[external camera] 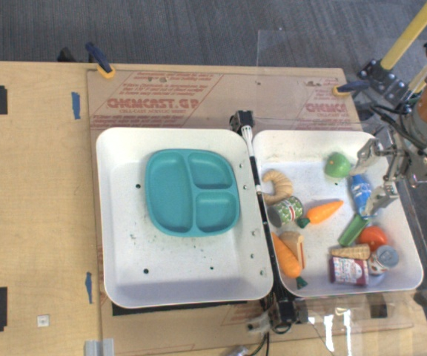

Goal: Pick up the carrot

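Note:
Two orange carrots lie in the right bin [414, 273]. One carrot [324, 211] is near the bin's middle, pointing right, with its green top beside a small can [288, 210]. The other carrot [287, 256] rests along the bin's left wall, its green top toward the front. My gripper [375, 176] hangs over the right side of the bin, above a blue bottle [359, 191]. Its fingers are spread open with nothing between them. It is to the right of the middle carrot and apart from it.
The right bin also holds a green ball [338, 165], a croissant [276, 184], a green stick [352, 229], a red tomato [373, 236] and a maroon can [349, 271]. The left bin [117, 199] bears a teal divided plate [193, 191].

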### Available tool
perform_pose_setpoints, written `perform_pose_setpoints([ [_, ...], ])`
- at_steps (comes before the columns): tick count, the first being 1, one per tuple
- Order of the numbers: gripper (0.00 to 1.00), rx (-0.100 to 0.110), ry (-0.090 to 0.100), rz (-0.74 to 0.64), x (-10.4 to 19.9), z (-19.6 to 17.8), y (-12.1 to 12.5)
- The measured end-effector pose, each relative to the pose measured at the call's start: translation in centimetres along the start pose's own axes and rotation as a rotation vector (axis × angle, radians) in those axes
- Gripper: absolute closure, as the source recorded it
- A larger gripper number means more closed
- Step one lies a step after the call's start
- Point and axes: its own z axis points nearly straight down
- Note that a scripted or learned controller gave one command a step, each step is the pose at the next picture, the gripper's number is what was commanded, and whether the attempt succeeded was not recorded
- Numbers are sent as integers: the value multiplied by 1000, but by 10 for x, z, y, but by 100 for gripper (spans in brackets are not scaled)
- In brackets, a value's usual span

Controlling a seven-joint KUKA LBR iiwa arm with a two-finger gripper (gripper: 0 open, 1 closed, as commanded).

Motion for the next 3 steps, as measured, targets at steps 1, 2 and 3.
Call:
perform_pose_setpoints([
  [1,0,2,-9,-29,8,107,60],
  [2,0,-3,-7,277,38,114,42],
  [3,100,0,-24,274,33,101,42],
])
